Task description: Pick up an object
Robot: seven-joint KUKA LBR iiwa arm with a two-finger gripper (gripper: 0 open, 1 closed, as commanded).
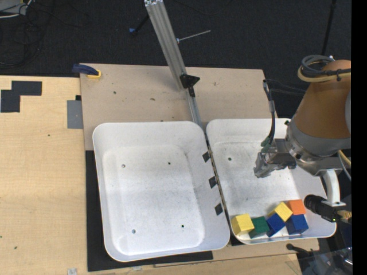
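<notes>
While the grey arm's two-finger hand (266,166) hangs over the right shallow white bin (241,142), its finger state cannot be told; small coloured blocks, yellow (242,222), green (259,227), blue (297,224) and orange (296,206), apparently untouched, cluster at that bin's near edge.

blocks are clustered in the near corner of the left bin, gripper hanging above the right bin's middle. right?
Not quite. The camera view shows the blocks, including the yellow block, green block and orange block, clustered in the near corner of the right bin, not the left bin. The gripper does hang above the right bin's middle.
</notes>
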